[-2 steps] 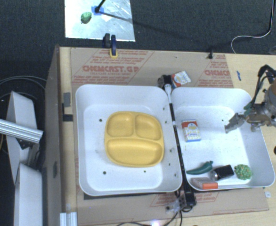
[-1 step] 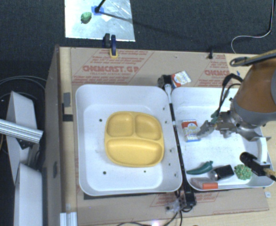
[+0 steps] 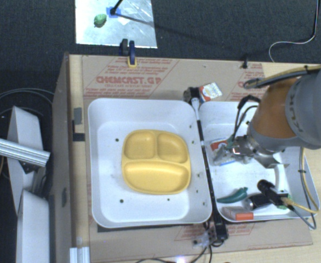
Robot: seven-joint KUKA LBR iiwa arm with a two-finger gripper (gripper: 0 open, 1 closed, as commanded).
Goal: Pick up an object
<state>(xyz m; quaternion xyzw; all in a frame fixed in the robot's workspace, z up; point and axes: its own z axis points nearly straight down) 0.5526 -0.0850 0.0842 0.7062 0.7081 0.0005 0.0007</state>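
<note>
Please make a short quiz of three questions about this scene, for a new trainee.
1. True or false: the yellow divided plate lies in the left bin.
2. Which bin does the gripper hover over? A) left B) right
3. Fill in: the teal-handled tool lies near the right bin's ___ edge.

Key: 1 true; 2 B; 3 near (bottom).

The arm (image 3: 292,111) runs off the right edge, and its bulk hides part of the right bin (image 3: 215,114). The gripper (image 3: 226,153) is a blur, fingers unreadable. There's a red thing (image 3: 218,144) tucked half under it, can't tell what.
</note>
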